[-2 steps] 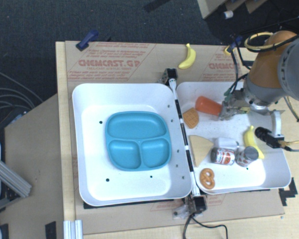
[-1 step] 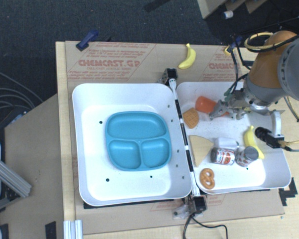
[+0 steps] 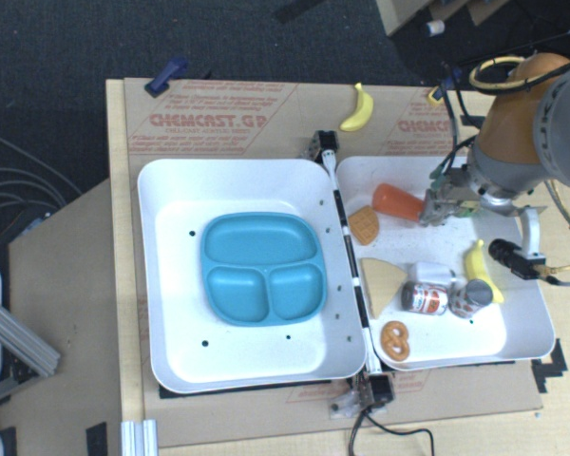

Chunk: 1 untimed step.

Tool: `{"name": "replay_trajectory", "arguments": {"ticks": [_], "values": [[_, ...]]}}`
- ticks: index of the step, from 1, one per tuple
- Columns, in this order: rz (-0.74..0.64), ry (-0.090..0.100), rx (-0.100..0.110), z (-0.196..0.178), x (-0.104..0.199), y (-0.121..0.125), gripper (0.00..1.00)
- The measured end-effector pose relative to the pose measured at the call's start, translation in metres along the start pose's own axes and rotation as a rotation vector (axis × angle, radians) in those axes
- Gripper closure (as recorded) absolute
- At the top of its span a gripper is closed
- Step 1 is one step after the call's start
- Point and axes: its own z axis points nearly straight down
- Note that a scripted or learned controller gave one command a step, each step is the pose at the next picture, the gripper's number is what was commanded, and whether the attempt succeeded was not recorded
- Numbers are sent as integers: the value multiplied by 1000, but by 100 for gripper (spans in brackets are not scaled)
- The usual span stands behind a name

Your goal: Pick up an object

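Observation:
My gripper (image 3: pixel 441 207) is low over the back of the right bin (image 3: pixel 522 335), hanging from the grey and orange arm on the right. It is right at the right end of an orange-red cylinder (image 3: pixel 395 200) lying there; whether it touches it is unclear. A round waffle-like cookie (image 3: pixel 364 224) lies left of it near the bin's wall. Further forward are a small yellow banana (image 3: pixel 477 258), a tan wedge (image 3: pixel 384 279), a red and white can (image 3: pixel 425 299) on its side with a grey object (image 3: pixel 471 297) beside it, and a pretzel (image 3: pixel 395 340).
The left bin (image 3: pixel 171 340) holds a blue divided plate (image 3: pixel 263 266). Another yellow banana (image 3: pixel 358 110) lies on the brown board behind the bins, and a blue clip (image 3: pixel 165 77) sits at the board's back left corner.

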Motion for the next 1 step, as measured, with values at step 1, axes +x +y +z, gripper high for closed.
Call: {"name": "replay_trajectory", "arguments": {"ticks": [1], "values": [[0, 0, 0, 0, 0, 0, 0]]}}
